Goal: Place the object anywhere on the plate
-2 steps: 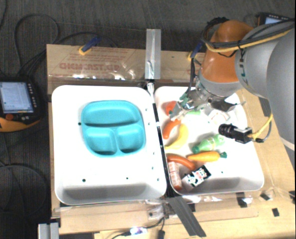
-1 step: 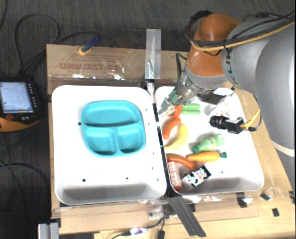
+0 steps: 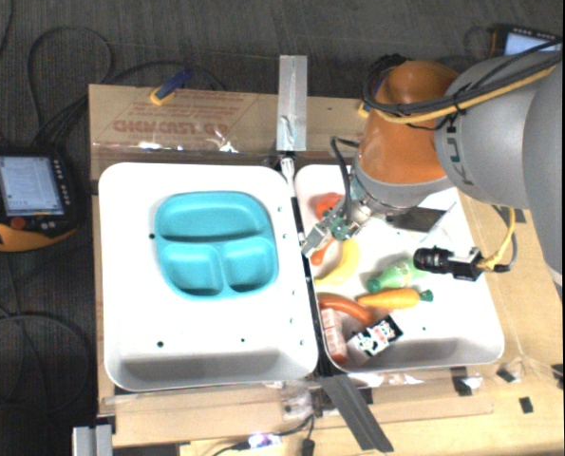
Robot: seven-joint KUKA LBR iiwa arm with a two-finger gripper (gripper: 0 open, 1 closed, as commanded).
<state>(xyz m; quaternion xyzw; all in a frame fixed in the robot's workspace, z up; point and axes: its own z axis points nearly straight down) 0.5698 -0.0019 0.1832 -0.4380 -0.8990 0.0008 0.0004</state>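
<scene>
The teal plate (image 3: 216, 242) sits in the left bin (image 3: 130, 350), with three compartments and nothing on it. The gripper (image 3: 326, 236) hangs low at the left edge of the right bin (image 3: 486, 335), over a yellow banana (image 3: 342, 264) and just beside an orange-red piece (image 3: 326, 203) (too small to identify). Whether it is gripping anything, I cannot tell. Nearer lie a green vegetable (image 3: 389, 277), a carrot (image 3: 392, 298), a sausage (image 3: 344, 306) and a black-and-white carton (image 3: 375, 339).
</scene>
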